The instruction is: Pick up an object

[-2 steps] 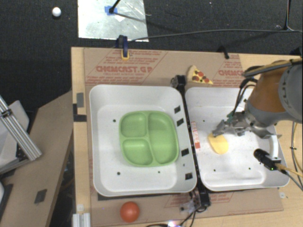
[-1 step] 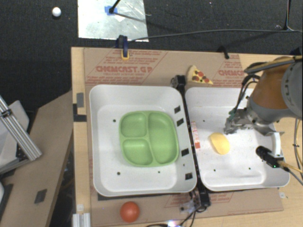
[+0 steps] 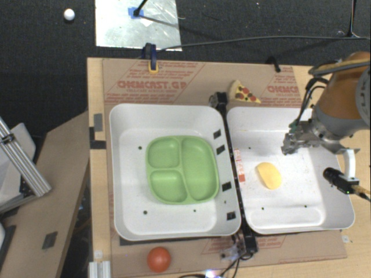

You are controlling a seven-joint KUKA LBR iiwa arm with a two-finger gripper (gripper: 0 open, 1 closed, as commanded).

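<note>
A: What sits closest to the lens?

B: An orange-red ball [image 3: 159,259] on the bench, just below the front rim of the left bin [image 3: 124,155].

A: And inside that bin?

B: A green divided tray [image 3: 182,169] with three compartments, lying flat near the middle of the bin floor.

A: The right bin?

B: The right bin [image 3: 330,213] holds one yellow object [image 3: 269,175], rounded and oblong, lying on the floor toward the left half, near the divider between the two bins.

A: Where is the arm?

B: It comes in from the right, orange band above the grey wrist. The gripper [image 3: 291,140] hangs over the upper middle of the right bin, up and to the right of the yellow object and apart from it.

A: Is it gripping anything?

B: Nothing shows between the fingers. How far the jaws are spread I cannot tell; the tips are too small and dark to read.

A: Anything beyond the bins?

B: A toy pizza slice [image 3: 244,92] on the cardboard just behind the bins' far edge, and a small white ball [image 3: 69,14] far off at upper left on the dark surface
</note>
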